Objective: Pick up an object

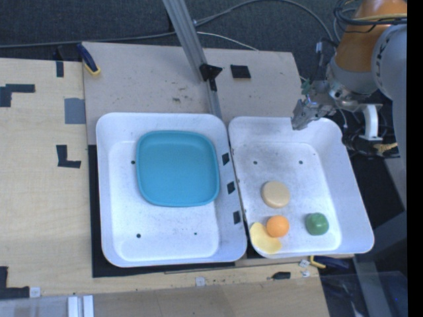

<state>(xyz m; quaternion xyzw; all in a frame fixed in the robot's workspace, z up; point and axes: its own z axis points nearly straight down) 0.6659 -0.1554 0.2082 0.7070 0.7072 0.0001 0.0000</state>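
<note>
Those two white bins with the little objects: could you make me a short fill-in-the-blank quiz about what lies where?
1. The square blue plate lies in the ____ shallow white bin.
2. The round orange ball touches a flat ____ piece.
3. The small green object lies in the same bin as the round ____ disc.
4. The pincer is above the right bin's ____ edge.

Missing words: left; yellow; beige; far

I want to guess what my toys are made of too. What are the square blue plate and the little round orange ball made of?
The square blue plate looks like plastic: one even colour, smooth, softly rounded corners and a raised rim. The little round orange ball seems smooth and matt, perhaps plastic or foam like toy food; the picture is too small to be sure.
</note>
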